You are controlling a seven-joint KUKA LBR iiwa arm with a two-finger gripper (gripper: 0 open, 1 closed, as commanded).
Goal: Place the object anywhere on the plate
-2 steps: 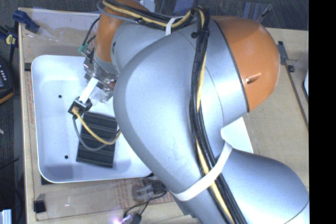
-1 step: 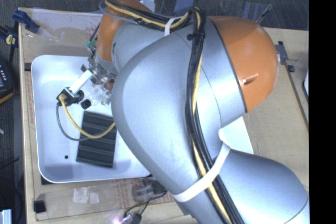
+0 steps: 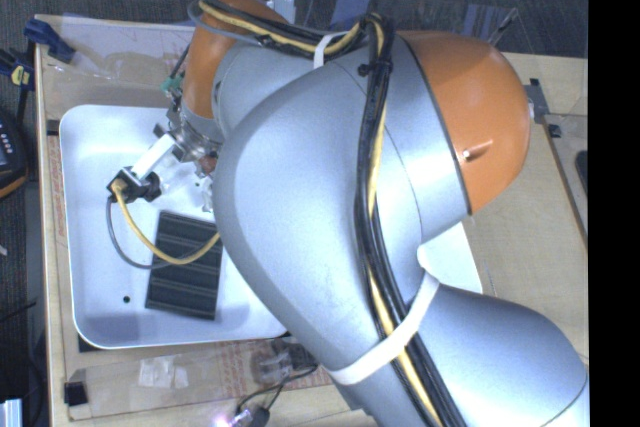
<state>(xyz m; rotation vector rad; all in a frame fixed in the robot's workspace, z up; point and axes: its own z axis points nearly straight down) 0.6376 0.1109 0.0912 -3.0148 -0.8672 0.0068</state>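
I find the arm (image 3: 330,215) reaching across the view's left bin (image 3: 72,215), its bulk covering the bench to the right. The gripper (image 3: 190,155) hangs low over the bin's upper part, probably set there to work the bin floor. I cannot tell whether it is spread or closed.

1 loose item noted: a dark ribbed slab (image 3: 185,265), flat on the floor just below the gripper and not held. Its long axis runs roughly top to bottom of the view, leaning slightly, and its ribs follow that axis. I cannot say whether it is the object or the plate.

White bin (image 3: 88,300) on wooden bench (image 3: 556,215)
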